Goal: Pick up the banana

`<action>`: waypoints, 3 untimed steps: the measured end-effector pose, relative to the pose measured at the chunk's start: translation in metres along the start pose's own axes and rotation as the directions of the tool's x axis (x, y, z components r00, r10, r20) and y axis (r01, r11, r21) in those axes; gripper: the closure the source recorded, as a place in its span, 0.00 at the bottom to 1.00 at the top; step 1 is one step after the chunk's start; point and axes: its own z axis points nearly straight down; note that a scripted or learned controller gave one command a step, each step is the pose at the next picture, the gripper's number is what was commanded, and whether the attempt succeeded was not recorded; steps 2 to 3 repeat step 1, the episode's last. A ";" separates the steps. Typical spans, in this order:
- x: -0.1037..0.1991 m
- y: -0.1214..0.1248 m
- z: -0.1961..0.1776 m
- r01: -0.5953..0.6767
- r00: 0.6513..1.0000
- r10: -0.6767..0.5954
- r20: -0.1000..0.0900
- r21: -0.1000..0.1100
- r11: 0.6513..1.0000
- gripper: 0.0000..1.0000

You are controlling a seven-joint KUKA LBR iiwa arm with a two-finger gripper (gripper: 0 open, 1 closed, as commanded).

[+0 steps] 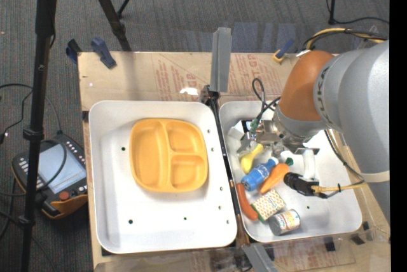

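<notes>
The claw point(254, 139) sits low in the right bin point(343, 217), right of frame centre, hanging right over the banana point(251, 157), and honestly I can't tell what state it's in from up here. The banana's a small yellow one lying just below it, touching a blue bottle point(259, 175) with an orange carrot point(274, 178) beside that. Looks like light, stiff, smooth plastic, so I'd pinch across its middle or it'll likely squirt out.

Banana point(250, 157) hemmed by blue bottle point(259, 175), carrot point(274, 179); bin wall point(224, 137) close on left
</notes>
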 end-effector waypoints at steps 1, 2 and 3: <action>0.000 -0.001 -0.005 -0.001 1.000 0.001 -0.002 0.008 1.000 1.00; 0.000 -0.001 -0.005 -0.001 1.000 0.001 -0.002 0.008 1.000 1.00; 0.000 -0.001 -0.005 -0.001 1.000 0.001 -0.002 0.008 1.000 1.00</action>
